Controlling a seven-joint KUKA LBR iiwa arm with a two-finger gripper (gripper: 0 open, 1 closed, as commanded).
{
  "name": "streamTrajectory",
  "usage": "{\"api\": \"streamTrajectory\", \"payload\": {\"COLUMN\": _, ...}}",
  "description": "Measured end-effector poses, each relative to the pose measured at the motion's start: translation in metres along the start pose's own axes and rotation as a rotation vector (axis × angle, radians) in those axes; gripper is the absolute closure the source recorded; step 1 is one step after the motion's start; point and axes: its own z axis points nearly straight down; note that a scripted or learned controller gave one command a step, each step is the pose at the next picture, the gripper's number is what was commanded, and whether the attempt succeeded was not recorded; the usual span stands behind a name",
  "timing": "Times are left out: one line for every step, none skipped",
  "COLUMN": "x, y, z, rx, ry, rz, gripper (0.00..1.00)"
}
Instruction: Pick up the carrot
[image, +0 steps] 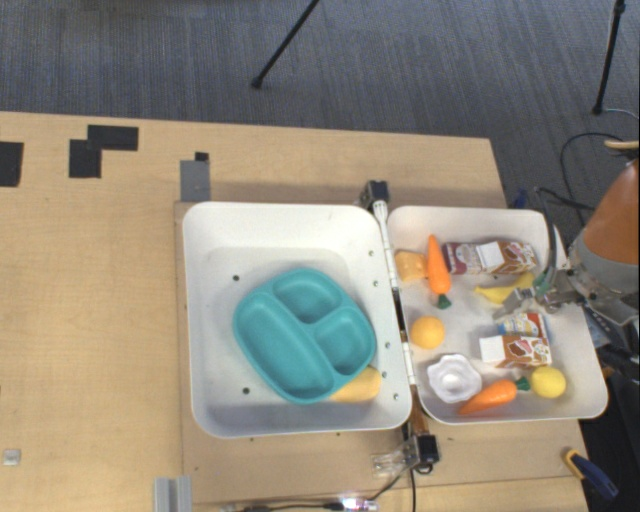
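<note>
An upright carrot (437, 264) lies in the right bin (590, 395), well to the left of the jaws at that bin's right edge; a second carrot (490, 396) rests below them beside a white cup (453, 378). The jaws' spread cannot be made out.

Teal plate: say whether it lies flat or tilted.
Tilted. The teal plate in the left bin has its lower edge propped on a yellow thing.

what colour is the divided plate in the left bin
Teal, the divided plate, seen in the camera view.
</note>
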Motion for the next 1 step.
{"api": "streamTrajectory", "payload": {"x": 0.0850, "y": 0.0449, "z": 0.0320, "rx": -0.005, "ry": 0.000, "rz": 0.087, "gripper": 0.00}}
